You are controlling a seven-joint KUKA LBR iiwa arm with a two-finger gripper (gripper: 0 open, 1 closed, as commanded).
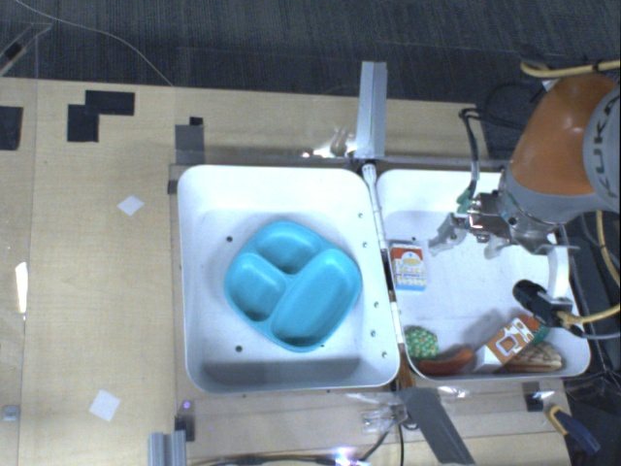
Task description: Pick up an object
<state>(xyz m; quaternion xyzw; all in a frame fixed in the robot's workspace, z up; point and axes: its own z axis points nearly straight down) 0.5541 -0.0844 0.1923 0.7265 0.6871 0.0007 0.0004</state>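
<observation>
The arm (pixel 568 149) enters from the right and its orange band and grey wrist cover the upper right corner of the right bin (pixel 427 197); that corner of the rim cannot be seen. The gripper (pixel 469 241) hangs over the upper middle of this bin, its two grey fingers (pixel 444 238) spread apart with bare white floor between them and nothing pinched. The candidate objects all lie in the right bin: a red-and-white carton (pixel 408 267) just beside the left wall, its print too small to read; a green round item (pixel 420 341) in the near left corner, touching a reddish-brown item (pixel 448 359) that lies along the near wall and is partly cut off by the rim; an orange-and-white box (pixel 511 339) tilted at the near right, resting against a brown item (pixel 537 361) whose shape is hard to make out. The centre of this bin's floor is open, well apart from every item. The left bin (pixel 194 260) holds a blue divided plate (pixel 291 284) near its middle, clear of all four walls, with free floor around it.
</observation>
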